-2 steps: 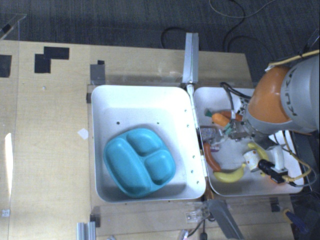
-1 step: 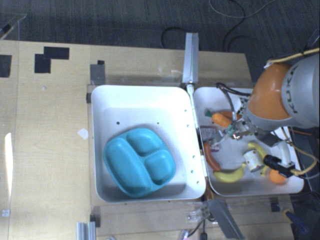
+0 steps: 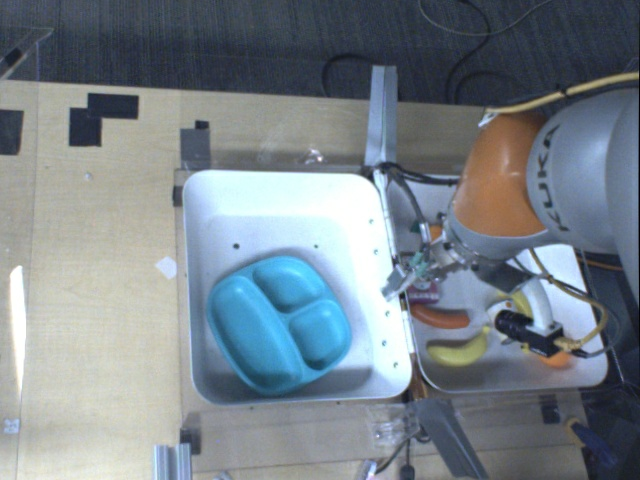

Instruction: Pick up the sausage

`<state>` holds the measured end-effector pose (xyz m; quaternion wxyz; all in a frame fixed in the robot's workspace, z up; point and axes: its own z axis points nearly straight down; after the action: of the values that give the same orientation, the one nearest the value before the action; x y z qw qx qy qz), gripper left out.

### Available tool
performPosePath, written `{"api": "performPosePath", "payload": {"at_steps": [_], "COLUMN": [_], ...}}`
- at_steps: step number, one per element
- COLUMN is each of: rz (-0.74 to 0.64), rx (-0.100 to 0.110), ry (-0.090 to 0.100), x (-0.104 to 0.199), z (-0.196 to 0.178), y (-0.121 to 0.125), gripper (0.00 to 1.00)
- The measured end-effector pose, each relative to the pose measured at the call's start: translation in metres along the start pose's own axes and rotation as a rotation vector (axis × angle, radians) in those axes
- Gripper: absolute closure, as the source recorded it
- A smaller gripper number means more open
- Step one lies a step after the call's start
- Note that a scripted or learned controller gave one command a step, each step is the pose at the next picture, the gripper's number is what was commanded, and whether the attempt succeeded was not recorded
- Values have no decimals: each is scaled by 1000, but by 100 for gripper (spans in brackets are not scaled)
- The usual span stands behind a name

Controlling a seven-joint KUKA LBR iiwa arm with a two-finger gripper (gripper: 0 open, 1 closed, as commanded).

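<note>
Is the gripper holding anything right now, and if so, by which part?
Cannot be told. The gripper is low in the right bin, just above the sausage, with the banana lying nearby.

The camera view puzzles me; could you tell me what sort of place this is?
Probably a robotics lab bench: a grey arm reaches over two white bins, and loose cables trail on the floor.

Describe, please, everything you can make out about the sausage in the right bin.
The sausage is a short reddish-brown link with rounded ends and a smooth, slightly glossy skin. It lies flat and roughly crosswise on the floor of the right bin, near the bin's left wall. The gripper hangs just above its left end, hiding part of it; whether they touch cannot be told. A banana lies just in front, apparently apart.
</note>
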<state>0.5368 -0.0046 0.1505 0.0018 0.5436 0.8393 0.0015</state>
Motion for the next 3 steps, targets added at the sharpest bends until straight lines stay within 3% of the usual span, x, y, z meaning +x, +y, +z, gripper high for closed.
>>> {"api": "performPosePath", "payload": {"at_steps": [1, 2, 3], "rz": [-36, -71, -113], "rx": [-1, 0, -2], "ry": [-1, 0, -2], "x": [-11, 56, -3], "z": [-35, -34, -35], "y": [-53, -28, -46], "gripper": [0, 0, 0]}}
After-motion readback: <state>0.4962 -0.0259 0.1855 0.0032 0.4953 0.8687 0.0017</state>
